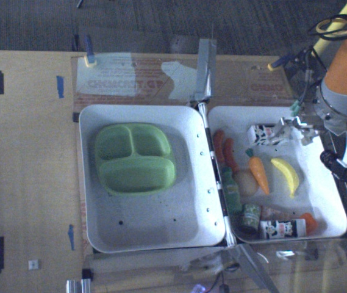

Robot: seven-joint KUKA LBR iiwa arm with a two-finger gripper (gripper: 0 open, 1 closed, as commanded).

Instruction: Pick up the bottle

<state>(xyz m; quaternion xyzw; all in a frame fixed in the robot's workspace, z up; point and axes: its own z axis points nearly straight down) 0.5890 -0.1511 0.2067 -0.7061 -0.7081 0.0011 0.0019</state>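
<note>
A dark green bottle (230, 192) lies lengthwise along the left wall of the right bin (330, 195), with its cap end pointing toward the back. My gripper (293, 130) hovers over the back right part of that bin, right beside a black-and-white carton (261, 133). It is well apart from the bottle, which lies forward and to its left. Nothing shows in its grasp.
The right bin also holds two red sausages (224, 148), a carrot (258, 173), a banana (286, 176), a pale round item (246, 182), a small can (250, 215) and a second carton (283, 228). A green divided plate (135, 158) lies in the left bin (155, 227).
</note>
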